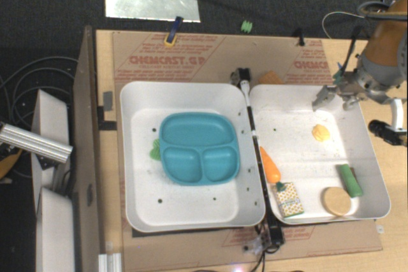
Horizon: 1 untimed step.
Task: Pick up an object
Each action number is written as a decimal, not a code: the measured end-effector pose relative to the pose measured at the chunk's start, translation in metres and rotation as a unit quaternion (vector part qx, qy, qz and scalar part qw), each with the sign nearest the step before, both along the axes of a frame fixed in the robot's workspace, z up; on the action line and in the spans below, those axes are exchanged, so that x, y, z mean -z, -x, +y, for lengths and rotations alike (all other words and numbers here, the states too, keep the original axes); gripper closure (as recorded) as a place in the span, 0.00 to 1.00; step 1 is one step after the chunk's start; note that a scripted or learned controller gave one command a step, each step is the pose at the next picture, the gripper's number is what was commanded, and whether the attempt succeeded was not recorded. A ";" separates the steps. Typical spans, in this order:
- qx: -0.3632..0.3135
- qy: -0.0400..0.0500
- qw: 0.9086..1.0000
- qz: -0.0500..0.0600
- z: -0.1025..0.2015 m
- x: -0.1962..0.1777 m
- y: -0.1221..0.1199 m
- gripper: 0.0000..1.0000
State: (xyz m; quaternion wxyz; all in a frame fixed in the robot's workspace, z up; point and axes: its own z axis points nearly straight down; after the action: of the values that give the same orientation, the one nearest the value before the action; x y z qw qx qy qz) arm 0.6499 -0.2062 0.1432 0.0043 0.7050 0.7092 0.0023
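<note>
My gripper [332, 101] hangs over the back right part of the right bin [377, 165], its fingers spread open with nothing between them. A small yellow object [320, 132] lies on the bin floor just in front of it, apart from the fingers. Along the bin's left wall lies an orange carrot [271, 166], with a small patterned box [289, 199] below it. A tan round disc [336, 200] and a green block [349, 179] sit at the front right corner.
The left bin [140, 156] holds a blue divided tray [199, 147], with a bit of a green thing [155, 150] peeking out at its left edge. The divider between the bins [253, 137] runs front to back. Cardboard lies behind both bins.
</note>
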 end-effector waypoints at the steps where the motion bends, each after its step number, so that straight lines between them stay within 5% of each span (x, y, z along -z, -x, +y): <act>1: 0.002 -0.001 1.000 0.005 0.000 0.034 0.021 0.00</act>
State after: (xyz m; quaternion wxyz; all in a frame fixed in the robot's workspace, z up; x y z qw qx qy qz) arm 0.6286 -0.2063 0.1094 0.0000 0.7067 0.7076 -0.0004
